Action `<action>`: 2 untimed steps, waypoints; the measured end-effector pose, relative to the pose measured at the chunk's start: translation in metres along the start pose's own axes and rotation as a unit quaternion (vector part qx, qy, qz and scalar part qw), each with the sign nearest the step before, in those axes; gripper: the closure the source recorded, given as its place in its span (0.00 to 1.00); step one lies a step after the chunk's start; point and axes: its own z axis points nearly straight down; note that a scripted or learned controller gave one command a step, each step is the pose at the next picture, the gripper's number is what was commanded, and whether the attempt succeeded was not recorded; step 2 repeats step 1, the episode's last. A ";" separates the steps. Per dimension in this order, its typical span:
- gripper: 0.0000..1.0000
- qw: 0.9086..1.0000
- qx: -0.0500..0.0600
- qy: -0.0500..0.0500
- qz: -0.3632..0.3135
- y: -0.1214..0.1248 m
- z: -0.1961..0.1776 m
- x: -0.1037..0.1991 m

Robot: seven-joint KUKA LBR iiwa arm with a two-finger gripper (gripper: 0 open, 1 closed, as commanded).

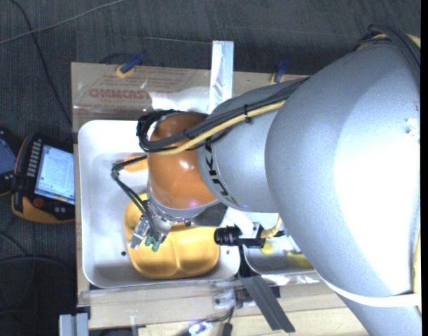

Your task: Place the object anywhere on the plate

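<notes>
A yellow plate (pixel 189 254) lies in the near part of the left white bin (pixel 94 187). My gripper (pixel 149 241) hangs over the plate's left side, low above it, with the orange wrist band (pixel 175 166) directly above. A small orange sliver (pixel 133 163) of some object peeks out at the arm's left edge, further back in the same bin. The arm hides most of the bin's middle and right side, and I see no object between the gripper and the plate.
The grey arm (pixel 326 166) covers nearly all of the right bin (pixel 270 264), where a bit of something yellow (pixel 298 257) shows. A black cable plug (pixel 228 236) sticks out by the plate. A tablet (pixel 52 173) lies on the floor to the left.
</notes>
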 end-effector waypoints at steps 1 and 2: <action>0.00 1.000 0.000 0.000 0.000 0.000 0.000 0.000; 0.00 1.000 0.000 0.000 0.000 0.000 0.000 0.000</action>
